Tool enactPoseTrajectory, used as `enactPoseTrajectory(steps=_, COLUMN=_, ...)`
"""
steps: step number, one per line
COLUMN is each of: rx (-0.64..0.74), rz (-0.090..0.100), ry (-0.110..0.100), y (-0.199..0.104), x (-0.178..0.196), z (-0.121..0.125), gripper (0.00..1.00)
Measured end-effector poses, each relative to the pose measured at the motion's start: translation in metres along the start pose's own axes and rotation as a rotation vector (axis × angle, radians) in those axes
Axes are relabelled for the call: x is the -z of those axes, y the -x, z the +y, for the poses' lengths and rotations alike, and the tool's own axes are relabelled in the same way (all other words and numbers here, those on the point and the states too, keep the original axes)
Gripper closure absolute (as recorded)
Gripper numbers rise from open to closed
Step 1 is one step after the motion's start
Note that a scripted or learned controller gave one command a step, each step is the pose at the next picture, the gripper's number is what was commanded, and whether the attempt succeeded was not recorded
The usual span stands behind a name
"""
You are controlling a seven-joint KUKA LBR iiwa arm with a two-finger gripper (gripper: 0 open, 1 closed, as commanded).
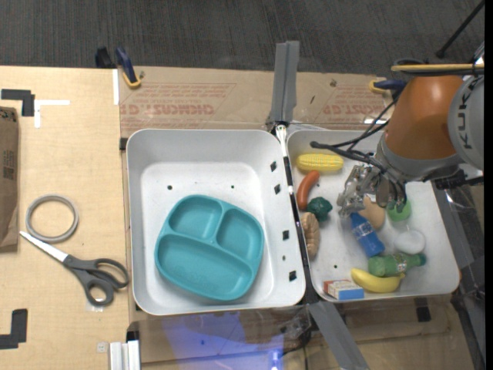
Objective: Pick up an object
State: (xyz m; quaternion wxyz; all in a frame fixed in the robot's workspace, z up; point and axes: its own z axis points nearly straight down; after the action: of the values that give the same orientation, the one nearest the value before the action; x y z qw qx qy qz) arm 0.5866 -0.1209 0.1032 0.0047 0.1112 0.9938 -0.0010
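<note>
right white bin, gripper low above blue bottle, grip state unclear

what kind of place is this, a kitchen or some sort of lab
Most likely a robotics lab bench, not a kitchen: a grey and orange arm reaches over two white bins, the right one full of toy food like a corn cob and banana; scissors and a tape roll lie alongside.

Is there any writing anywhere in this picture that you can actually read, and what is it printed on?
"KU": grey letters on the arm, cut off at the edge.
Red print on the cardboard: upside down and too blurred to read.
Brown bag: dark print, too small to read.
Small box: label too small to read.
</note>
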Motion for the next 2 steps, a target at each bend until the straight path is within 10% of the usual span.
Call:
enactPoseTrajectory(steps=1, rx=0.000, rz=0.000, ry=0.000, y=0.000, x=0.000, z=0.000, gripper=0.00)
enactPoseTrajectory(steps=2, rx=0.002, rz=-0.006, ry=-0.001, y=0.002, x=0.011, z=0.000, gripper=1.00)
